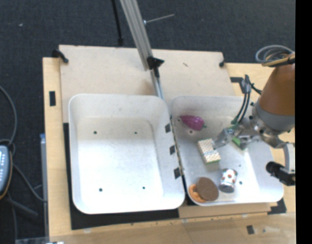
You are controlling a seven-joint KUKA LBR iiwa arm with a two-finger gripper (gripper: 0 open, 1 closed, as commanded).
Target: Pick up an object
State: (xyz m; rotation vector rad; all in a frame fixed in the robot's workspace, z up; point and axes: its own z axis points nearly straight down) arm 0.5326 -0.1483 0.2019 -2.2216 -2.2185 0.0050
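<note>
Fingers (224,136), their spread impossible to tell, hover just beside the sponge (209,151) in the right bin (257,182); a slanted approach could nudge it aside, leaving nothing grasped.

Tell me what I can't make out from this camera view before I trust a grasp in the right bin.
- Gripper: too small and blurred; finger state unreadable.
- Orange piece: mostly hidden under the brown disc.
- Small can: label too small to read.
- Green item: partly behind the wrist.
- Arm: cut off at the right.
</note>
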